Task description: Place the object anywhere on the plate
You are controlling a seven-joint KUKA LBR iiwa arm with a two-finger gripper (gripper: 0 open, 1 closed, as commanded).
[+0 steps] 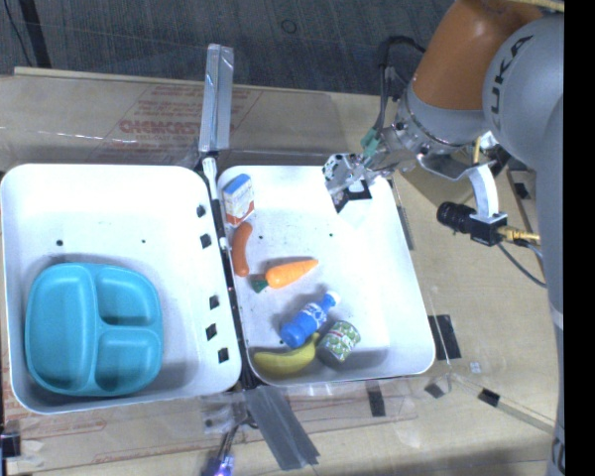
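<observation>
My job is to put a toy on the plate (94, 327), and none of it is done yet. The blue plate sits by itself in the left bin (40, 191), down near the front, and it has three little sections with nothing on them. My claw (349, 183) hangs over the back edge of the right bin (402, 276), and I see nothing pinched in it. It is too small and dark for me to tell if it is spread or pressed together. All the toys are in the right bin. A little carton (237, 195) stands near the back by the wall between the bins, and a sausage (240, 248) lies just in front of it. An orange carrot (288, 273) lies in the middle. Near the front, a blue bottle (308, 320), a yellow banana (284, 360) and a small can (338, 340) sit close together, almost touching. I think the carrot would be the easiest to grab, as it has room around it. So I have to go down, grab one toy, lift it over the wall between the bins, and let it go on the plate. The bins are white, smooth and shallow. They sit side by side on a brown wooden bench (89, 102), and the floor (129, 13) behind is dark.
</observation>
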